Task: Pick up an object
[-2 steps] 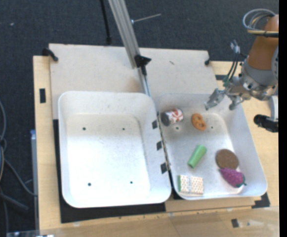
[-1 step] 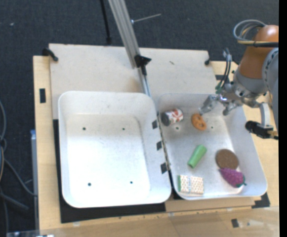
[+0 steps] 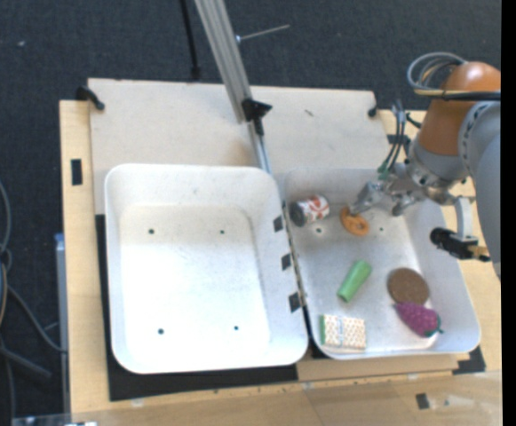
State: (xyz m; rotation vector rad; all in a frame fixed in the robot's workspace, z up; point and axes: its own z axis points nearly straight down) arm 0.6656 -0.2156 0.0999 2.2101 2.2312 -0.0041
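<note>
1. Fingers: you find them at the upper part of the right bin, pointing toward frame left. Whether they are apart or together you cannot tell at this size; nothing is seen between them.
2. Orange piece: nearest item, just below and slightly left of the fingers, close but seemingly apart. Rounded, no clear long axis. Judged the likeliest target; the move would be a short drop down-frame.
3. Red-and-white can: left of the fingers, on its side, long axis roughly left-right.
4. Green cylinder: lower, axis slanted.
5. Brown disc, magenta piece, patterned pack: lower right.
6. Right bin, left bin: side by side on the tabletop.
7. Room: dark floor, slanted metal pole at upper centre.
</note>
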